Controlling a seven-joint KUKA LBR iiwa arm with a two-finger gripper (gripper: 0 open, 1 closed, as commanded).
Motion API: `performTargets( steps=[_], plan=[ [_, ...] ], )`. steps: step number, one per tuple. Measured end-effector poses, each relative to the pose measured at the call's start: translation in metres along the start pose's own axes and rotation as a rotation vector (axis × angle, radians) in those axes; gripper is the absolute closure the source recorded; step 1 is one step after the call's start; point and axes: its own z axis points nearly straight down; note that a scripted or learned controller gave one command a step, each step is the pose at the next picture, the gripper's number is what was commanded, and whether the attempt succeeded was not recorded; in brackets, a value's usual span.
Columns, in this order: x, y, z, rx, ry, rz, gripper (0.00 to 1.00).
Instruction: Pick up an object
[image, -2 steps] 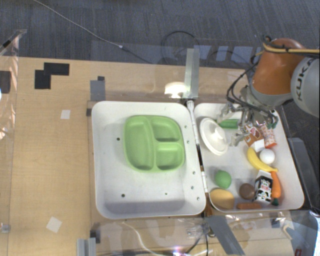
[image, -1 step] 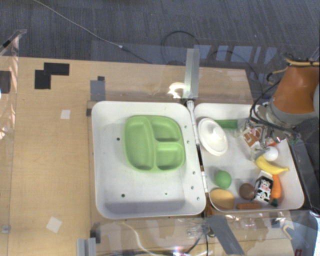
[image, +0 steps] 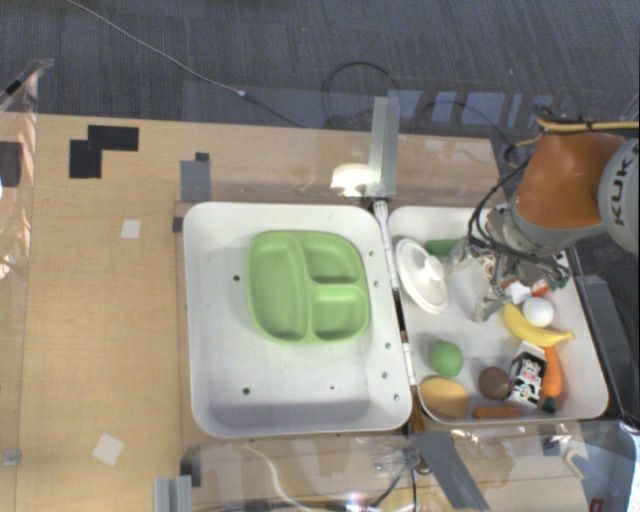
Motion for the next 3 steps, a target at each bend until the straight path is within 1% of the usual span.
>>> performTargets(
  steps=[1,2,3],
  plan=[
    [0.038,0.001,-0.001,0.001,-0.001,0.113,0.00],
    [0.066,0.010,-0.002,0.002,-0.002,0.158,0.00],
    [0.093,0.045,-0.003,0.005,-0.005,0.242,0.00]
  ],
)
